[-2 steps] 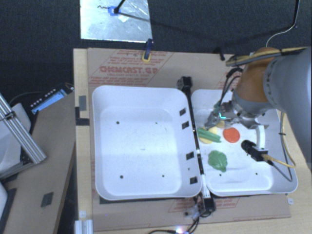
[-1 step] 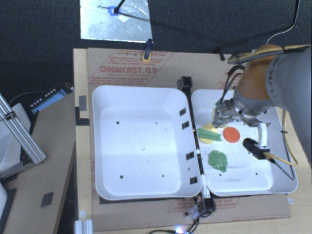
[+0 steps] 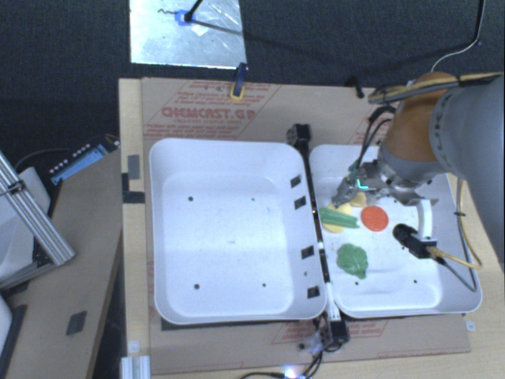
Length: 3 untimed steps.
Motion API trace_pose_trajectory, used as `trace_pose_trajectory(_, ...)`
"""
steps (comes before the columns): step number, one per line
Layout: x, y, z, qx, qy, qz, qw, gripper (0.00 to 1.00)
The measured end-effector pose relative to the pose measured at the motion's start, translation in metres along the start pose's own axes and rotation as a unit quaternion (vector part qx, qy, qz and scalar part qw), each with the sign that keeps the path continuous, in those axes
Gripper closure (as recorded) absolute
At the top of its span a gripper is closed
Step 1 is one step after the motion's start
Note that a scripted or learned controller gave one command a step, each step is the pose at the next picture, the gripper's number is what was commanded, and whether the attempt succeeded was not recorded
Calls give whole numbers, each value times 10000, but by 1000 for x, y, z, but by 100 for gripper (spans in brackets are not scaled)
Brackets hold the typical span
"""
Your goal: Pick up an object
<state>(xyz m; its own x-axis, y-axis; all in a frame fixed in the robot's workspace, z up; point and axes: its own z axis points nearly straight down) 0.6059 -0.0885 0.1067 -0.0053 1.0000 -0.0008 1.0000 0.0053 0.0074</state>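
The right bin (image 3: 394, 294) holds three small things. A yellow and green piece (image 3: 337, 219) lies near the bin's left wall. An orange-red disc (image 3: 375, 219) sits just to its right, and a green leafy lump (image 3: 353, 259) lies below them. My gripper (image 3: 347, 197) hangs low over the upper end of the yellow and green piece, close to it or touching it. The grey arm with its orange band (image 3: 414, 129) reaches in from the right and hides the bin's far right part.
The left bin (image 3: 170, 212) stands beside the right one, with a black-clipped divider (image 3: 312, 219) between them. Both rest on a cardboard sheet (image 3: 205, 113). A shiny metal plate (image 3: 185, 22) lies beyond the bench at the top.
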Motion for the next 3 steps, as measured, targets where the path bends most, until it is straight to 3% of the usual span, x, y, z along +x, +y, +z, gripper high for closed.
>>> trace_pose_trajectory(1, 0, 1, -11, -13, 3, -2, 10000, 100)
trace_pose_trajectory(2, 44, -113, -81, 62, 20, 11, 10000, 100)
trace_pose_trajectory(3, 92, -118, -86, 36, 14, -19, 10000, 100)
